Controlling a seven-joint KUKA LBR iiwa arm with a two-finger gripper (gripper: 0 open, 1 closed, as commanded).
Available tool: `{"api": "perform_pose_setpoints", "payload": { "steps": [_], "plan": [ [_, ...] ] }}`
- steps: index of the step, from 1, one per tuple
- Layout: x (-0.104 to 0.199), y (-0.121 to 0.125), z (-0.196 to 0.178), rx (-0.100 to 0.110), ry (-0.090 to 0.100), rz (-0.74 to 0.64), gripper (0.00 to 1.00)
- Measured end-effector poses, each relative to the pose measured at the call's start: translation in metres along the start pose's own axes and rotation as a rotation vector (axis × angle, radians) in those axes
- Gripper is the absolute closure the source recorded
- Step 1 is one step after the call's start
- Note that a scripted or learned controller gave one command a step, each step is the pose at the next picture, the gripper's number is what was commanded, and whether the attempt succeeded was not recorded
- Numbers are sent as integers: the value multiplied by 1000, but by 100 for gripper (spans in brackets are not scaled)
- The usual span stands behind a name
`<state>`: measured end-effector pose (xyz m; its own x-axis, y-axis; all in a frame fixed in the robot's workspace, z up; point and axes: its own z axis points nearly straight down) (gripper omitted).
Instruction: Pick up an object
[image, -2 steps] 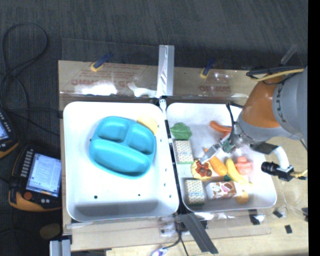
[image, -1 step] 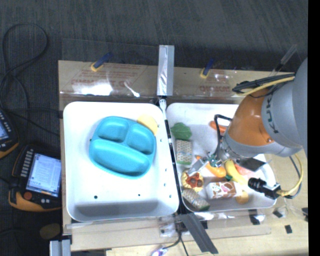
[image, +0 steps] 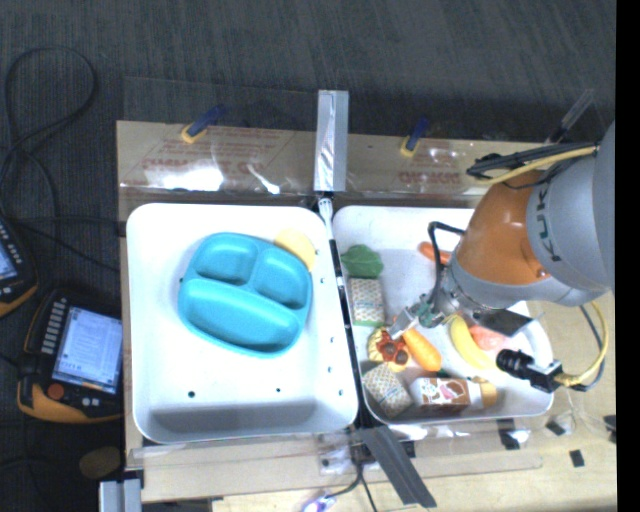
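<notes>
My gripper (image: 418, 318) hangs low over the middle of the right bin (image: 400, 222), below the orange wrist band. Just under it lies an orange carrot-shaped toy (image: 421, 350), close to or touching the gripper's tip. A yellow banana (image: 463, 340) lies to the right of it, next to a pinkish piece (image: 487, 338). A brown bottle with an orange cap (image: 447, 393) rests along the bin's front wall, beside a crinkled packet (image: 383, 389). A green object (image: 362, 262) and a striped packet (image: 365, 299) sit near the bin's left wall.
The left bin (image: 160, 400) holds a blue divided plate (image: 245, 291) and a small yellow object (image: 296, 245) at its back right. A metal strip (image: 331, 140) stands behind the bins. A handheld device (image: 70, 355) lies on the floor at left.
</notes>
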<state>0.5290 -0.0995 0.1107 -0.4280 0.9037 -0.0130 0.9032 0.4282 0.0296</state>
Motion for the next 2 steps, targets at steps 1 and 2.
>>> {"api": "perform_pose_setpoints", "payload": {
  "steps": [1, 2],
  "plan": [
    [24, 66, -71, 33, 7, 142, 100],
    [-3, 48, -71, 37, -2, 648, 100]
  ]
}}
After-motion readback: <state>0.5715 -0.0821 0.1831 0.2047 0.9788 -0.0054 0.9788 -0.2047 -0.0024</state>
